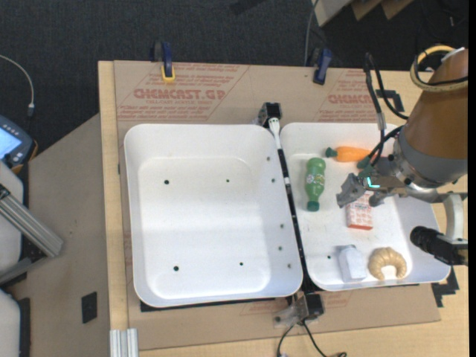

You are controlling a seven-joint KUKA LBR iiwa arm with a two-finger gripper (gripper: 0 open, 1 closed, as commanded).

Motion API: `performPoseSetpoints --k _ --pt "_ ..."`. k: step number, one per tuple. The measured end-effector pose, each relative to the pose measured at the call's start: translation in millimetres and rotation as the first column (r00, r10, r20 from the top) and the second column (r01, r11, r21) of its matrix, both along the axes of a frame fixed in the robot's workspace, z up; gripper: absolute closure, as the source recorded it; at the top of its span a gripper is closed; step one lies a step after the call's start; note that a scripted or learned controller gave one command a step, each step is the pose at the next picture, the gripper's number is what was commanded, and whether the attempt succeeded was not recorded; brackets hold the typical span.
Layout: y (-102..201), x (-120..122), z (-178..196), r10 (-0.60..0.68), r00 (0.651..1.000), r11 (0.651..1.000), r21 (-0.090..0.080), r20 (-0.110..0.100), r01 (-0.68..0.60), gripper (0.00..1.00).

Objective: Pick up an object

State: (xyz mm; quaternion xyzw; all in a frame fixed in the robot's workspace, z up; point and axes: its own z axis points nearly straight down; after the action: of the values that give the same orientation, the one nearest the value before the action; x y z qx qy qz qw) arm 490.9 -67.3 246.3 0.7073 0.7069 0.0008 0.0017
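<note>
A brown board [223, 88] printed with red lettering covers the bench, clamped at its far edge, and two shallow white bins sit on it side by side. The gripper [359, 188] hangs over the right bin [327, 277], low above the bin's middle, its dark fingers pointing toward the left; whether they are spread or closed I cannot tell, and nothing is visibly between them. Just below it lies a small red and white carton [360, 216], close to or touching the fingertips. To the left lies a green bottle [314, 182], lengthwise, cap toward the near side. Beyond the gripper, near the far wall, rests an orange carrot [349, 153]. At the near edge sit a croissant [387, 262] and, beside it, a grey-white packet [350, 262]. The left bin [149, 155] lies alongside
</note>
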Motion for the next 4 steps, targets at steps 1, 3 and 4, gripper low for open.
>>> performPoseSetpoints --k 1,3,4 --pt "-46 -3 -55 -0.005 1.0 1.0 0.001 -0.01 0.005 0.0" --pt "-135 -14 -26 -0.006 1.0 1.0 0.002 -0.01 0.006 0.0" --pt "-132 -11 -12 0.0 1.0 1.0 -0.001 0.0 0.0 1.0"
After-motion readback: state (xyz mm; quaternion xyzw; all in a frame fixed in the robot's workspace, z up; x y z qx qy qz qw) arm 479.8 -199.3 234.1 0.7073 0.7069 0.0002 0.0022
